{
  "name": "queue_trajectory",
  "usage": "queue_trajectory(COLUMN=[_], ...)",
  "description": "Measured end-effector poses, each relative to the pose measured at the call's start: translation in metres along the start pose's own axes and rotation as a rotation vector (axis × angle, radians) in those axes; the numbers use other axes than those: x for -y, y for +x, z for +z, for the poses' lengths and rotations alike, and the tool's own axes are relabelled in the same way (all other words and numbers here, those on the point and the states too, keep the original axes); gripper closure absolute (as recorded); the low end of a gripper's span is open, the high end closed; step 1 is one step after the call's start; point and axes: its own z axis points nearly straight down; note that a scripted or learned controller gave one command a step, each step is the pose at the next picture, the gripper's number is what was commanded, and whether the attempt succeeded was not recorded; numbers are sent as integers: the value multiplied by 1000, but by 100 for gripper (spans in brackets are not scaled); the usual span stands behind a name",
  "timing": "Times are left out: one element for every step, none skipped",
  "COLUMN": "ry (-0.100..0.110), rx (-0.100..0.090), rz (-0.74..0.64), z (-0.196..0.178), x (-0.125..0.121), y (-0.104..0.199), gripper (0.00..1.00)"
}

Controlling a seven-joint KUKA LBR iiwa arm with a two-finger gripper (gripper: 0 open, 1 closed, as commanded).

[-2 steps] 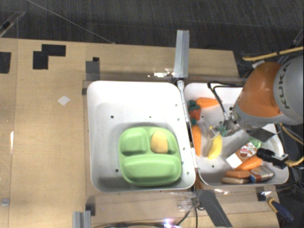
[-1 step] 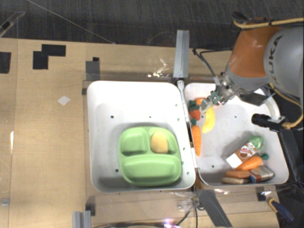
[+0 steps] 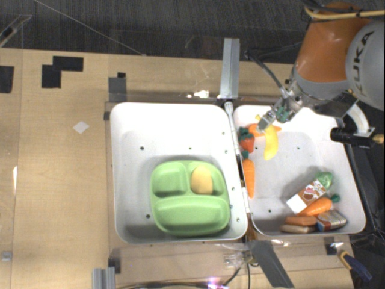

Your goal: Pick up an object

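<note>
A curved yellow banana [image 3: 271,142] hangs clamped in the gripper [image 3: 277,117] above the right bin [image 3: 352,179]

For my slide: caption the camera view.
Gripper over the banana in the right bin; green tray in the left bin.

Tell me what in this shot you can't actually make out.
- Gripper fingers: too small and blurred in the camera view; contact with the banana unclear.
- Packets in the right bin: labels too small, pile overlaps.
- Yellow item on the green tray: identity unclear.
</note>
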Motion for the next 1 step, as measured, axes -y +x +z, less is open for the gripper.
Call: queue_trajectory(ry=[1], rx=[-1], rz=[221], z=[45], x=[-53], y=[-2], gripper=[100])
